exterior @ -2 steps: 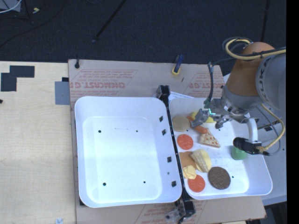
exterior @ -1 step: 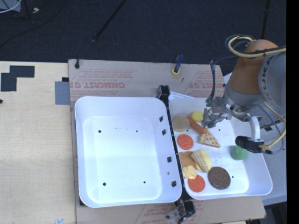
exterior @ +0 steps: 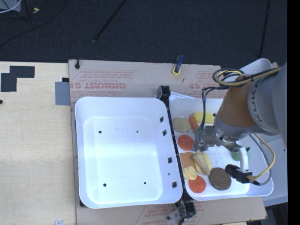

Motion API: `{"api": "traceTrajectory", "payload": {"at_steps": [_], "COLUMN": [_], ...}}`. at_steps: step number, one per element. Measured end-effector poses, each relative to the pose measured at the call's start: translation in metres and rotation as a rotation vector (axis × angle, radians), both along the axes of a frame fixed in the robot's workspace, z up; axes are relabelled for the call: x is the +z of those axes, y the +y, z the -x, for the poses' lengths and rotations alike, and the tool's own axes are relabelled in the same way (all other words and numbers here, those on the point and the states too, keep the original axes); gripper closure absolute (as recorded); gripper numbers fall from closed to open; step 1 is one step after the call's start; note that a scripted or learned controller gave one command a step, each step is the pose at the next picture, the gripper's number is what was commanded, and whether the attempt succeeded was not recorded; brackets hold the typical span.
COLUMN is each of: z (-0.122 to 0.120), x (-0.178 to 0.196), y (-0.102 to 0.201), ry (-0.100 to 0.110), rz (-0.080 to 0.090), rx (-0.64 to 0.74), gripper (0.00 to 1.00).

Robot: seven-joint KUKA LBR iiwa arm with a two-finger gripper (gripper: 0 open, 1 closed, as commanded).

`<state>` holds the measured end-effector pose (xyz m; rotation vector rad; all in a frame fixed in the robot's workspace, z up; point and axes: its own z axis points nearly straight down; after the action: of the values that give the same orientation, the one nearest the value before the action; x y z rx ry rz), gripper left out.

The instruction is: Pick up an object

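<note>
Over in the right bin (exterior: 262,191), the gripper (exterior: 200,143) is hovering among toy food; can't tell its state. I'm guessing the yellow corn piece (exterior: 202,163) just below is light, stiff and slick, best pinched across its narrow sides. A brown cookie (exterior: 219,178) and red slices are lying nearby.

You can't tell how the two-finger gripper (exterior: 200,144) stands — its tip blurs into the toy food, and the grey arm (exterior: 262,102) hides the right white bin's (exterior: 267,186) far corner.
</note>
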<state>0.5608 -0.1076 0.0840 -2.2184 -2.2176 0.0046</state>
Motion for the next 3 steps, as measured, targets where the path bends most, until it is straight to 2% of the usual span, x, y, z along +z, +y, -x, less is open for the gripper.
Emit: {"api": "traceTrajectory", "payload": {"at_steps": [1, 2, 3], "z": [-0.029, -0.028, -0.085], "x": [0.004, 0.004, 0.004], "y": [-0.022, -0.022, -0.059], "ry": [-0.005, -0.003, -0.008], "rz": [0.001, 0.001, 0.003], "rx": [0.000, -0.003, 0.004], "gripper": [1.00, 0.00, 0.00]}}
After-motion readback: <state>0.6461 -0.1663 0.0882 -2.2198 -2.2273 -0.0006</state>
